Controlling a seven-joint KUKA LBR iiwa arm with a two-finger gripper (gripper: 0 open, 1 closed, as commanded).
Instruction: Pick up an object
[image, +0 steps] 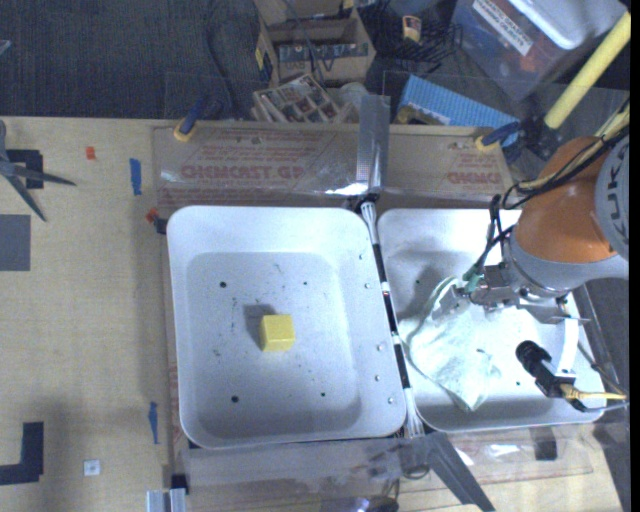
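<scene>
yellow block (278, 332) w/ open room all round, arm (565, 225) and crumpled plastic (455, 355) crowd right bin (400, 240)

wooden bench (80, 350), left bin (200, 235), right bin (415, 235)

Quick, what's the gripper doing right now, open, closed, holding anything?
Gripper: over the right bin, above a crumpled pale cloth; open or closed cannot be told.

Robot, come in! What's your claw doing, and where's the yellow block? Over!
Gripper over right bin, above crumpled white cloth. Yellow block alone in left bin, untouched. Nothing blocking it.
</scene>
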